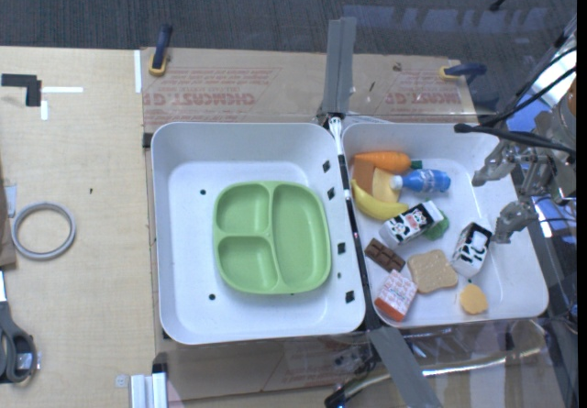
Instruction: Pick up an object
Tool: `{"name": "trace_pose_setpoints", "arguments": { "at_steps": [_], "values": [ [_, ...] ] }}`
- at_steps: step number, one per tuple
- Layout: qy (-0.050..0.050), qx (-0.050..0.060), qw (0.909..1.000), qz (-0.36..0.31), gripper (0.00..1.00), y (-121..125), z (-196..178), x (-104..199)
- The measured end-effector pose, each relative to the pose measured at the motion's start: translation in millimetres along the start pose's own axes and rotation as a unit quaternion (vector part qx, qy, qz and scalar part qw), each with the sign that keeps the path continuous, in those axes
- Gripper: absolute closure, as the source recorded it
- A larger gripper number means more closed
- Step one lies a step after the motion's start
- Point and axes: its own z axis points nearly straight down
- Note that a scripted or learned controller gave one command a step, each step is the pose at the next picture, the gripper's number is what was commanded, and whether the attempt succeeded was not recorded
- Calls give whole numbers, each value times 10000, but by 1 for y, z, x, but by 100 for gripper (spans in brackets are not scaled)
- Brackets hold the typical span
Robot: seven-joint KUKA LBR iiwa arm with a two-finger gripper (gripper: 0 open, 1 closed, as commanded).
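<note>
The right bin holds several toy foods: an orange carrot, a blue bottle, a yellow banana, a cow-patterned carton, a brown chocolate bar, a slice of toast, a red and white packet, a second cow-patterned carton and a round orange biscuit. My gripper hangs over the bin's right side, just above and right of the second carton. It is open with nothing between its fingers.
The left bin holds a green divided plate. A grey tape ring lies on the wooden bench at far left. Clamps sit on the cardboard behind the bins.
</note>
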Motion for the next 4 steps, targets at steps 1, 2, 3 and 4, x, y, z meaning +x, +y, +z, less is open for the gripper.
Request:
{"name": "trace_pose_setpoints", "arguments": {
  "at_steps": [1,2,3,4],
  "values": [
    [-6,3,9873,1592,0,-32,190,8],
    [-12,6,9876,1568,100,-31,180,6],
    [-11,5,9876,1567,0,-31,180,6],
    [-4,6,9554,2952,0,-52,191,-68]
  ]
}}
